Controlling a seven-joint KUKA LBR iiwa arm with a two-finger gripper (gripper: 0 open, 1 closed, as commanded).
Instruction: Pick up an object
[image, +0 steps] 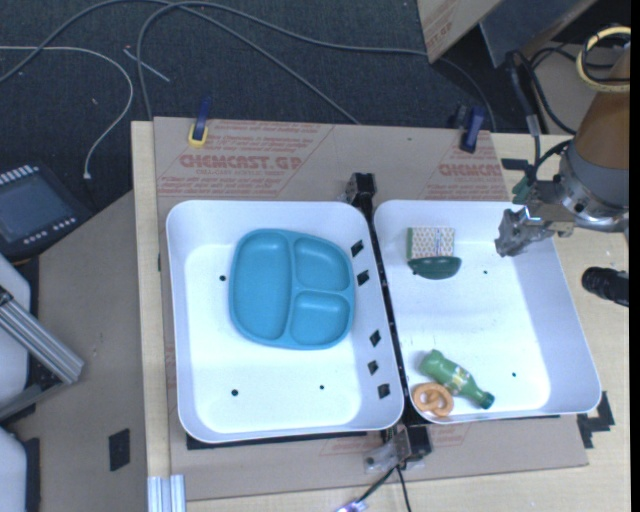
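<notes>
Both white bins (205, 400) sat side by side — gripper (512, 238), grip state unclear, hung over the right one; I'd center over the green bottle (458, 378) before dropping.

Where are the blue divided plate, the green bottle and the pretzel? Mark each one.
blue divided plate (292, 288), camera view, on the ridge where its three compartments meet.
green bottle (455, 378), camera view, on the middle of its body.
pretzel (433, 399), camera view, on its upper loop.
</notes>
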